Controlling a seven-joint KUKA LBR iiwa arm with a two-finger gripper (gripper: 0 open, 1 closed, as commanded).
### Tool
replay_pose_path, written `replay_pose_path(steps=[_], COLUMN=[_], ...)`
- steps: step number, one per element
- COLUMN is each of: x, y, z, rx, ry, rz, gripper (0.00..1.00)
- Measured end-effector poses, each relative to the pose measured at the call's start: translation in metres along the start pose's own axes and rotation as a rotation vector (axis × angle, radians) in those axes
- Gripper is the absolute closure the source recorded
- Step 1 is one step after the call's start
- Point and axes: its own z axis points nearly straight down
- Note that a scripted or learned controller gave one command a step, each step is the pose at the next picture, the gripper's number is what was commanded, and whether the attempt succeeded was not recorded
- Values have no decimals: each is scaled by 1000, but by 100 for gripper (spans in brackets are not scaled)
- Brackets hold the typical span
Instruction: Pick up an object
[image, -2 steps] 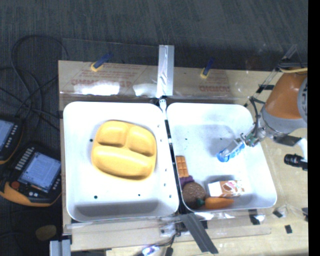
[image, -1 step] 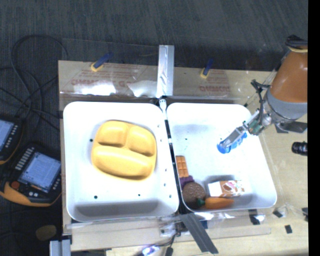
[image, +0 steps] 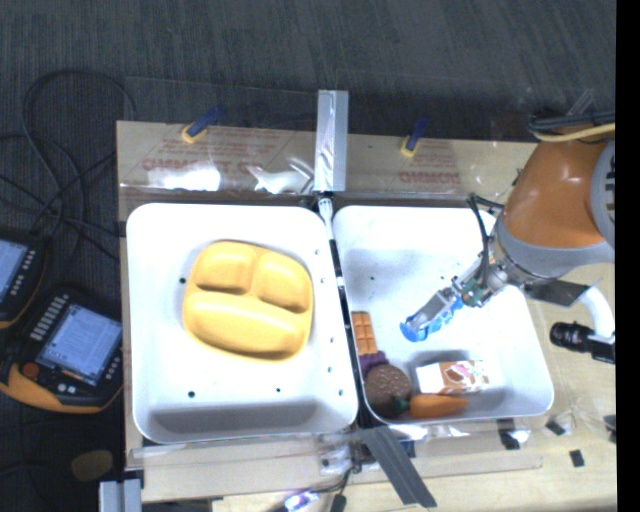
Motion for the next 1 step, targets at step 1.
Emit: replay_pose_path(steps=[1], x=[57], y=[49], z=[-74], rx=[-1], ry=[-2], rz=[10], gripper=[100])
